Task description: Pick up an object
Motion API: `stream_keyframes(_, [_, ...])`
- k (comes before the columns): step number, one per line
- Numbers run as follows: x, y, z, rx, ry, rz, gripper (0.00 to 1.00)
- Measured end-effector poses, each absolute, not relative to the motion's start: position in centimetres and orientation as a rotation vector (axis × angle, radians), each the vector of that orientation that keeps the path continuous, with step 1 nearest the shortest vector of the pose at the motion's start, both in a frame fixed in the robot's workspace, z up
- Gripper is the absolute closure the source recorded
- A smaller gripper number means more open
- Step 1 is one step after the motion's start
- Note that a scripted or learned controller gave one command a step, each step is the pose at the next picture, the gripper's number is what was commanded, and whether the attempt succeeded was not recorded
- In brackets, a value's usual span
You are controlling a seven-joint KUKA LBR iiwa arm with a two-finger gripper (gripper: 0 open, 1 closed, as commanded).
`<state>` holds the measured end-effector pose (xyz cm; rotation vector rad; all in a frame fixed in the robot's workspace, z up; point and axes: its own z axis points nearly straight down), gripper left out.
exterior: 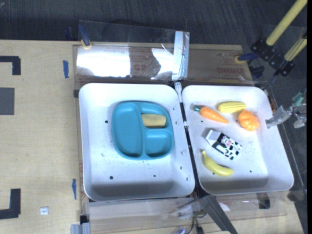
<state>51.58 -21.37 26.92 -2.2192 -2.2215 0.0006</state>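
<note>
The right bin (280,172) holds several small objects. An orange carrot (214,114) lies at its back left, beside a pale yellow oblong fruit (231,107). An orange rounded fruit (248,120) sits near the back right. A black-and-white box (223,145) lies tilted in the middle. In front of it a yellow banana (217,165) rests on the floor of the bin.
The left bin (92,169) holds a blue divided plate (127,130) with a yellow block (154,120) in its upper right compartment. A clear plastic panel (131,52) stands behind the bins. Yellow rods and black clamps (275,45) sit at the upper right. A metal bracket (280,116) touches the right bin's rim.
</note>
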Motion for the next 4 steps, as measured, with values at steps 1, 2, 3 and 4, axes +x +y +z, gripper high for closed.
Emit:
stream_keyframes(1, [54.5, -13.4, 17.3, -2.266, -2.162, 0.006, 0.0])
stream_keyframes(2, [61.4, -8.8, 15.9, -2.406, -2.019, -0.001, 0.0])
stream_keyframes(3, [65.6, -9.3, 9.7, -2.443, -2.003, -0.025, 0.0])
stream_keyframes(4, [65.9, -9.0, 11.1, -2.439, -2.014, -0.037, 1.0])
